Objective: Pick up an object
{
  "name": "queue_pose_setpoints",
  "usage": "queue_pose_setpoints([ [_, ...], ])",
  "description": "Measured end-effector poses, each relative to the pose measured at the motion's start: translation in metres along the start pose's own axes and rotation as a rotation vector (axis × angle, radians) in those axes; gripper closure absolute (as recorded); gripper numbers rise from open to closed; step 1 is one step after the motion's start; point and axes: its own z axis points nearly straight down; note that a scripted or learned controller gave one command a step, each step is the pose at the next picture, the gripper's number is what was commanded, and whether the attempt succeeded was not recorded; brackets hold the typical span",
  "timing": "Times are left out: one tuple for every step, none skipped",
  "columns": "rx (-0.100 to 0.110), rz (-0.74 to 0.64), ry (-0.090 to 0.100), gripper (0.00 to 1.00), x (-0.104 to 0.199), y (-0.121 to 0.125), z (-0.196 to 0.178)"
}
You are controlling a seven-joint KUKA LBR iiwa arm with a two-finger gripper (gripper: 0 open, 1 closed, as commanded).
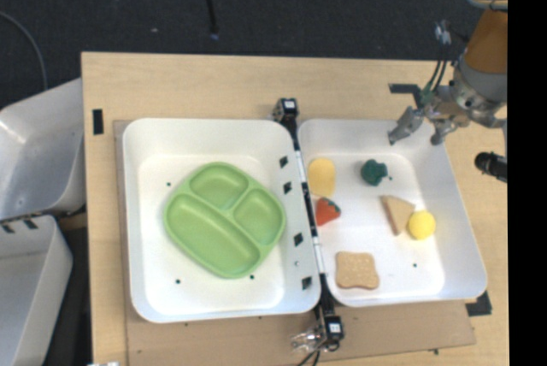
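My gripper [421, 132] hangs over the back edge of the right bin [444, 270], its two fingers spread open with nothing between them. In that bin lie a dark green broccoli piece [373, 173], a yellow rounded piece [321, 175], a red strawberry-like piece [326, 211], a tan wedge [396, 211], a yellow ball [420, 225] touching the wedge, and a slice of toast [356, 270]. The broccoli piece is the nearest to the gripper, a little in front of it and to its left.
The left bin [145, 287] holds a green divided plate [224, 219]. A black-clipped divider [299, 202] runs between the bins. The arm's grey wrist with its orange band [483, 48] stands at the right edge. A white bulky object [34, 159] sits left of the bench.
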Motion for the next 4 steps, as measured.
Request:
queue_pose_setpoints([
  [0.0,0.003,0.0,0.0,0.005,-0.008,0.049],
  [-0.007,0.001,-0.003,1.0,0.004,-0.006,0.035],
  [-0.009,-0.002,-0.001,1.0,0.008,0.003,-0.025],
  [-0.005,-0.003,0.0,1.0,0.007,0.004,-0.032],
])
